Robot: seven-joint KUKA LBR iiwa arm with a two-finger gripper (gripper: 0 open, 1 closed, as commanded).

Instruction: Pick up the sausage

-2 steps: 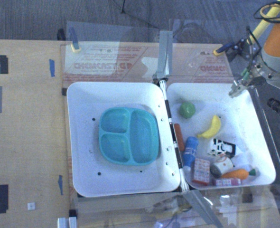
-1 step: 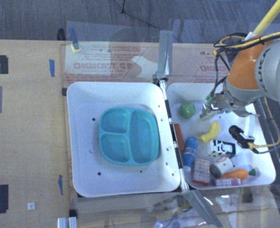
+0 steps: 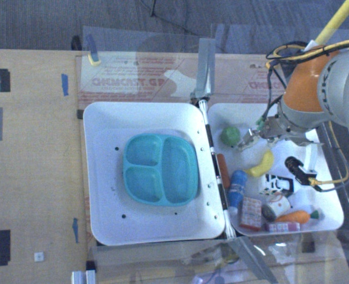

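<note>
The sausage [image 3: 222, 168] is a thin red-brown stick lying along the left wall of the right bin [image 3: 334, 209], beside a blue bottle [image 3: 237, 188]. My gripper [image 3: 248, 138] hangs over the upper part of that bin, between a green ball [image 3: 230, 136] and a yellow banana [image 3: 262, 164]. It is to the right of the sausage's upper end and apart from it. Nothing shows in its grasp.
The left bin [image 3: 100, 176] holds a blue divided plate [image 3: 161, 169]. The right bin also has a red-and-white carton [image 3: 251, 212], a small can [image 3: 277, 206], a carrot [image 3: 294, 217] and a black-and-white object [image 3: 278, 183]. A black cable end [image 3: 299, 169] dangles from the arm.
</note>
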